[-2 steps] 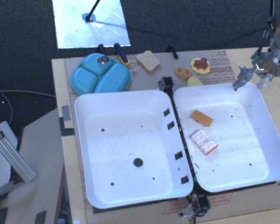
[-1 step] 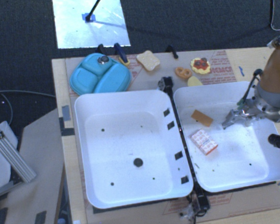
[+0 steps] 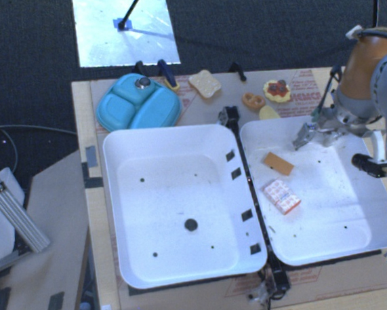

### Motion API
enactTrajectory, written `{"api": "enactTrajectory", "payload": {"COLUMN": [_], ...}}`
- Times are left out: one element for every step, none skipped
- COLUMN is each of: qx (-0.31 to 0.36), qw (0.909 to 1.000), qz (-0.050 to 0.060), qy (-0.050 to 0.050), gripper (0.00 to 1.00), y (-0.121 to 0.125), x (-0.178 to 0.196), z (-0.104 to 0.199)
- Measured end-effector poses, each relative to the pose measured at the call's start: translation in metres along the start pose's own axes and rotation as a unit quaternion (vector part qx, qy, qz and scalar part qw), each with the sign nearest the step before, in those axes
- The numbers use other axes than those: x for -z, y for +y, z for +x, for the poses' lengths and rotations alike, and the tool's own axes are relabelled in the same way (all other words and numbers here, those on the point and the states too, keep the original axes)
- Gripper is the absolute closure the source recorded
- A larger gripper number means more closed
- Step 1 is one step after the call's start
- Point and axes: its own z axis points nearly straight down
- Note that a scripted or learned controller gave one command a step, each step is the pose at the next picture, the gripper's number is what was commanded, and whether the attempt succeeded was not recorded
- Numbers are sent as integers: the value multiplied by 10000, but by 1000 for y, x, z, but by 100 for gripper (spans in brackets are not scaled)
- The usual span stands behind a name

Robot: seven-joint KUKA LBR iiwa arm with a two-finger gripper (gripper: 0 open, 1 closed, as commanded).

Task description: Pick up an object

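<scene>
In the right bin (image 3: 365, 236) lie an orange-tan block (image 3: 277, 163) and, a little nearer the front, a small white and red box (image 3: 281, 196). A small dark disc (image 3: 190, 224) lies in the left bin (image 3: 129, 191). My gripper (image 3: 301, 139) hangs over the back of the right bin, just right of and behind the orange-tan block. It is apart from the block, and I see nothing held in it. The arm's grey body and orange band (image 3: 368, 59) stand at the right edge.
Behind the bins lie a blue divided plate (image 3: 137, 103), a toast slice (image 3: 205, 84), a pretzel (image 3: 253, 100), a small pizza toy (image 3: 277, 90) and a pale yellow piece (image 3: 268, 113). A black part (image 3: 368, 163) juts over the right bin's right wall.
</scene>
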Motion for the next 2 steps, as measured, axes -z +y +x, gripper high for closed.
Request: {"api": "enactTrajectory", "payload": {"qx": [-33,-53], "qw": [10000,10000], "qz": [-12,-63], "qy": [-6,-51], "gripper": [0,0], "y": [-102,-157], "x": [5,5], "z": [36,81]}}
